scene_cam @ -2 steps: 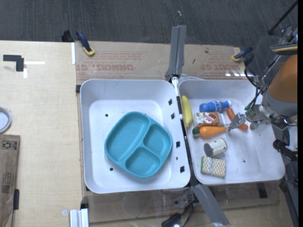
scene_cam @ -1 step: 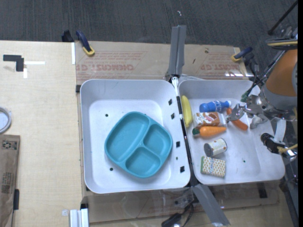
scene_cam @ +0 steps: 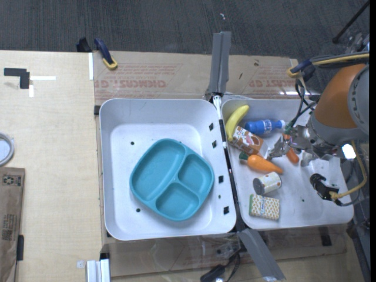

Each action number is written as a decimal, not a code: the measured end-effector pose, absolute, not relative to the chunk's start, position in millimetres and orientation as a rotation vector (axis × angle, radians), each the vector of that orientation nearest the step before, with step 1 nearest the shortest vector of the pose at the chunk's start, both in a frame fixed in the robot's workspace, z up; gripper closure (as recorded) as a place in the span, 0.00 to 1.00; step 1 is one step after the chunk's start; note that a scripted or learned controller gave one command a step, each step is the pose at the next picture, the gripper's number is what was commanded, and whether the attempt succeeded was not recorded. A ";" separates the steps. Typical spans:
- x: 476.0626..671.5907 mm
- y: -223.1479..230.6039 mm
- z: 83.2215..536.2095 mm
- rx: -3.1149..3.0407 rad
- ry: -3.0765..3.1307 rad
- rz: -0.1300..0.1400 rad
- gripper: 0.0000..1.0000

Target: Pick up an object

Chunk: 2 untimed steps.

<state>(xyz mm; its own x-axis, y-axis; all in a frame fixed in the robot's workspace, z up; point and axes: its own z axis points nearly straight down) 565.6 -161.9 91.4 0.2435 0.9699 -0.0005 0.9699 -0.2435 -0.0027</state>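
While the grey arm with its orange band (scene_cam: 343,96) reaches in from the right, its two-finger gripper (scene_cam: 282,150) hangs low over the right white bin (scene_cam: 329,213); whether it is spread or pinching cannot be told. The nearest candidate — a smooth, tapered orange carrot (scene_cam: 263,164) — lies just left of and below the gripper, long axis roughly left–right. Around it: a curved yellow banana (scene_cam: 235,120), a blue plastic bottle (scene_cam: 261,126), a small cylindrical can (scene_cam: 267,184), a patterned flat sponge (scene_cam: 264,207). The left white bin (scene_cam: 117,128) bears a turquoise 3-compartment plastic plate (scene_cam: 171,179).
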 end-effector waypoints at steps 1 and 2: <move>565.2 -162.7 100.1 -2.478 -1.927 0.005 1.00; 573.4 -96.3 232.6 -2.448 -1.968 0.003 1.00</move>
